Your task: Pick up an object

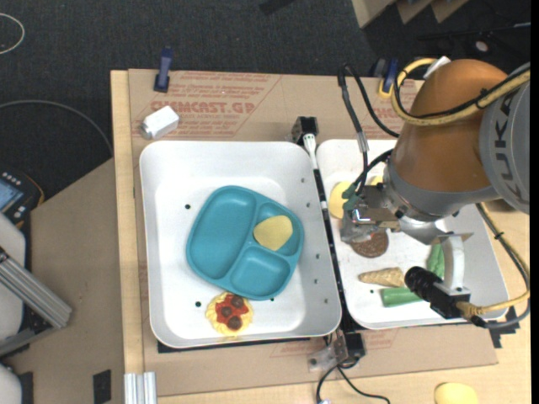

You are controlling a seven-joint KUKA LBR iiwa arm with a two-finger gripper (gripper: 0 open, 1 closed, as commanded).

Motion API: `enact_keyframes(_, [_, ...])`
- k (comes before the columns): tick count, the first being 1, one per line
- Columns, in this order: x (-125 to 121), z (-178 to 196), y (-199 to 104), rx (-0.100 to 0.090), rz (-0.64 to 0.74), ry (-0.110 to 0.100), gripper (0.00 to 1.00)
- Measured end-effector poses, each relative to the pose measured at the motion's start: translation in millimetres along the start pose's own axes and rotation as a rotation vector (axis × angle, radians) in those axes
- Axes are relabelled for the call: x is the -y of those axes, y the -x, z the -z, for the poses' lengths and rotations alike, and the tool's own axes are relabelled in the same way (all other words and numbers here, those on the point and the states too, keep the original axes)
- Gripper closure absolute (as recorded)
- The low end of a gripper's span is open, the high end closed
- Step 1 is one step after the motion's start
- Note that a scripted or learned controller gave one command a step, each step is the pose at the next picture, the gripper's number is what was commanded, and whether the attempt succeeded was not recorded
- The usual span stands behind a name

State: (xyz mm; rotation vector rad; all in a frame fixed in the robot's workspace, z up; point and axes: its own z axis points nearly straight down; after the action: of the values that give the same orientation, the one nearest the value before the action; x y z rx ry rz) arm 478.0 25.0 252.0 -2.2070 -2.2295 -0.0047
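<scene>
My gripper (364, 217) hangs low in the right bin (484, 297), just above a brown round cookie-like disc (370, 244). A yellow round piece (340, 199) lies just left of the gripper. In front of it lie a tan ice cream cone (381, 276) and a green block (397, 296). Another green piece (436, 259) lies to the right, partly hidden by the arm. The left bin (164, 225) holds a teal divided plate (242, 241) with a pale yellow chip (274, 232) on it, and a small pizza slice (228, 312) lies near its front.
The grey and orange arm (450, 133) covers much of the right bin's back half. A white block (160, 122) and a blue clip (163, 68) lie on the cardboard behind the left bin. A yellow object (453, 392) sits off the bench at the front right.
</scene>
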Motion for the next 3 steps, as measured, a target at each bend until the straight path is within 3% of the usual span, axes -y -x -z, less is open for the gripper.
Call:
enact_keyframes(1, [1, -52, 84, 0.006, -0.019, -0.007, 1.00])
enact_keyframes(2, [0, -50, 79, 0.005, -0.011, 0.000, 0.00])
enact_keyframes(3, [-16, -68, 117, 0.007, -0.013, 0.001, 0.00])
